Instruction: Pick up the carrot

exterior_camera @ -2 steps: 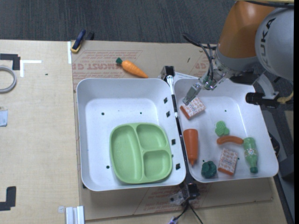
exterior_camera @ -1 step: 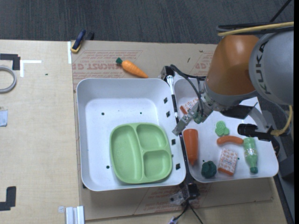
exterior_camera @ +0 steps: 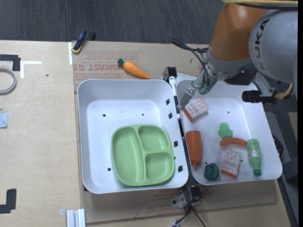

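The carrot (exterior_camera: 134, 69) is being shown outside both bins. It is lying on its side on the brown cardboard sheet (exterior_camera: 102, 60), just behind the far rim of the left bin (exterior_camera: 94, 126), with its green top turned toward the view's left and its orange tip pointing toward the gap between the bins. It is not being touched or supported by anything other than the sheet.

The gripper (exterior_camera: 185, 98) is being held low over the far left corner of the right bin (exterior_camera: 251, 112), close to the shared rim and just beside a patterned snack box (exterior_camera: 196, 109). Whether the tool is open or closed cannot be told, as the end of the tool is small and partly blurred. Nothing is being seen gripped in it. The carrot is being kept well apart from the tool, across the corner where the two bins meet.

The right bin is being occupied by an orange-red cylinder (exterior_camera: 193, 148), a second snack box (exterior_camera: 230, 163), a green bottle (exterior_camera: 253, 156) and a dark green item (exterior_camera: 212, 171). A green divided plate (exterior_camera: 142, 155) is being carried in the left bin.

The task is being judged as at the approach stage. A move over the bin rims toward the far left is being called for. Because the carrot is lying flat and tapered, a grasp across its thicker middle is being advised. The orange-red cylinder is being noted as a possible false target.
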### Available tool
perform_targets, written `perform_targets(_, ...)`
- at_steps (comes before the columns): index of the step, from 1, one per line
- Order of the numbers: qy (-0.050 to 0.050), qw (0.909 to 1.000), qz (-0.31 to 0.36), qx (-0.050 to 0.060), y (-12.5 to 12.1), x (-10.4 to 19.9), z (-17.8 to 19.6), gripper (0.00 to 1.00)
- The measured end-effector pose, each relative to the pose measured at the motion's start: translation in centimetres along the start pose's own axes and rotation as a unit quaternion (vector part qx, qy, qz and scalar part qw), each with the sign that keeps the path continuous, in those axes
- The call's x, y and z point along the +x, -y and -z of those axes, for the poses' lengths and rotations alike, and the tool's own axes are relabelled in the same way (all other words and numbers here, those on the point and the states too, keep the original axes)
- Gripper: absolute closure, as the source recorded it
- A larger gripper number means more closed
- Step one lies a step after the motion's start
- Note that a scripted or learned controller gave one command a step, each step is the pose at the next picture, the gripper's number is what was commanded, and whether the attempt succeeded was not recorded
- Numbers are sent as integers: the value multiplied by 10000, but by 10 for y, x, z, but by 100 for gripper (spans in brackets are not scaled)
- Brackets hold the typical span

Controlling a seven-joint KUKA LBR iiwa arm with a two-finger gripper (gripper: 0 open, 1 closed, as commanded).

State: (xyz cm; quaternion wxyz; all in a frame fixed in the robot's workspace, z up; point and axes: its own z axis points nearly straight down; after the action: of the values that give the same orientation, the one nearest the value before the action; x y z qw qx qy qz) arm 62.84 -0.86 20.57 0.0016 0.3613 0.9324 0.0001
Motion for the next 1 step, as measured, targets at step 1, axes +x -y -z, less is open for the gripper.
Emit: perform_targets(1,-14,9995,312,9,4,111,-13,0)
